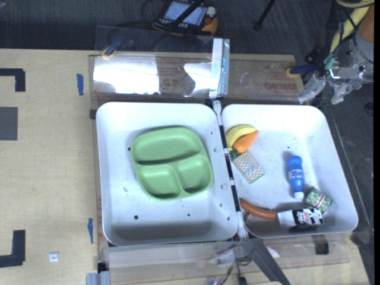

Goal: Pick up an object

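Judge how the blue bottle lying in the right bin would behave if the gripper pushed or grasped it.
The blue bottle lies on its side, so its round body would probably roll when nudged. It looks like smooth plastic, likely slippery between fingers. Bare floor of the right bin around it leaves rolling room.

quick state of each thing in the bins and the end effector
green divided plate: flat in left bin
banana: lying by the divider, right bin
carrot: leaning on banana
blue bottle: on its side
orange sausage: lying at front wall
end effector: outside the bins, holding nothing
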You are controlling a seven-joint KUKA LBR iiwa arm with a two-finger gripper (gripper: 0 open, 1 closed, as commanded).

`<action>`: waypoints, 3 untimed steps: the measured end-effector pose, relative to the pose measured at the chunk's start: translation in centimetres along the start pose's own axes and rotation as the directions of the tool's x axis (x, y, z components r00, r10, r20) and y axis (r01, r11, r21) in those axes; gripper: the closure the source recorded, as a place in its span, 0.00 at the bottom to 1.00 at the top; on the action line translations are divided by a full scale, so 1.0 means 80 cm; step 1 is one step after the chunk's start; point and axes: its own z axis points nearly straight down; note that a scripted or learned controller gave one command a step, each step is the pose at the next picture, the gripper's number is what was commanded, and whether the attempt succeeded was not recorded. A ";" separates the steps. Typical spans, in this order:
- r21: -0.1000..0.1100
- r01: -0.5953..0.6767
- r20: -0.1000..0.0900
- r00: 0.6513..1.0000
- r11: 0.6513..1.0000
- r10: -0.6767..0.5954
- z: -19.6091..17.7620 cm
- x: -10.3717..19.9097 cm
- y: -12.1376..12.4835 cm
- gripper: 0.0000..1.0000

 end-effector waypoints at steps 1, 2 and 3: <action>0.000 0.107 0.000 0.994 0.994 -0.107 0.178 0.030 -0.049 0.00; -0.003 0.191 0.001 0.982 0.982 -0.191 0.215 0.032 -0.144 0.00; -0.009 0.189 0.003 0.982 0.982 -0.189 0.201 0.030 -0.142 1.00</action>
